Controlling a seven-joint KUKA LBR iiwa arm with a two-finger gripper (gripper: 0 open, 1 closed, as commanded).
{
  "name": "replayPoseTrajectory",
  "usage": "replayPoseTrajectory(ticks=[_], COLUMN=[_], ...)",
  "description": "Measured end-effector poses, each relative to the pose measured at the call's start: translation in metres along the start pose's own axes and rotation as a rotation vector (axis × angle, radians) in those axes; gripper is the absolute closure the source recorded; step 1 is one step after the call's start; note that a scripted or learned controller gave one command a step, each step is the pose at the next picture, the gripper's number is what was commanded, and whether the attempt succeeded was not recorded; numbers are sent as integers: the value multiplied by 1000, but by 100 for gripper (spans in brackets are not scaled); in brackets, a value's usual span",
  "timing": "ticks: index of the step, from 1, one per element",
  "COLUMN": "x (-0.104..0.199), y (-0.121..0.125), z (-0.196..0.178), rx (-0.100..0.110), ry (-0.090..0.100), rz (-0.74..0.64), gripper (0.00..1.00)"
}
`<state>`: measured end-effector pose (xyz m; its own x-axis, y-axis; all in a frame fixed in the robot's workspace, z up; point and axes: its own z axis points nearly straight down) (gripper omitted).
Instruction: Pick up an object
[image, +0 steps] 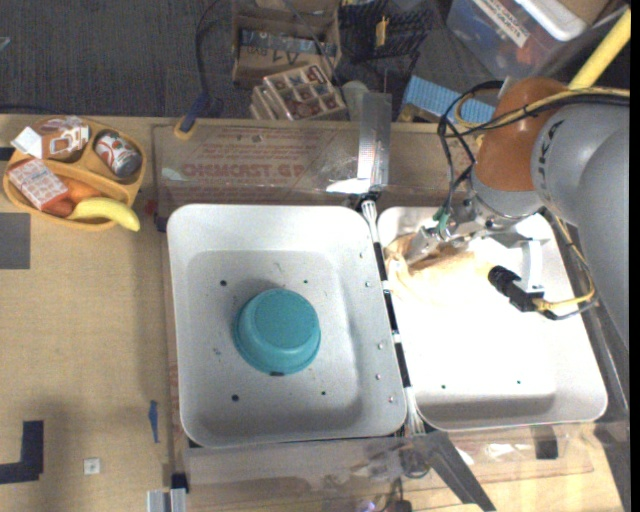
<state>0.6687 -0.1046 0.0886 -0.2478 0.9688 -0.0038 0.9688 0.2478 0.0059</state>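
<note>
The hand (437, 237) hovered low at the right bin's (520, 395) far-left corner, grip impossible to make out, while the teal bowl (278, 331) sat upside down, well apart, mid left bin (200, 400).

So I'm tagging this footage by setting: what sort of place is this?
Probably a robotics lab bench: a grey arm with an orange band over two shallow white bins, one holding a teal bowl, with cluttered crates behind.

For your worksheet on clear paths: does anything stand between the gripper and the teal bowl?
Yes. The gripper is over the right bin; the teal bowl sits in the left bin, so both bins' adjoining rims lie between.
</note>
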Motion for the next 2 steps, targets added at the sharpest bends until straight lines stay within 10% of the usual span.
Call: replayPoseTrajectory(ticks=[1,2], x=[-1,-1], y=[1,1], z=[-12,-12], rx=[-5,-6], ry=[-1,-1], rz=[1,1], gripper=[100,0])
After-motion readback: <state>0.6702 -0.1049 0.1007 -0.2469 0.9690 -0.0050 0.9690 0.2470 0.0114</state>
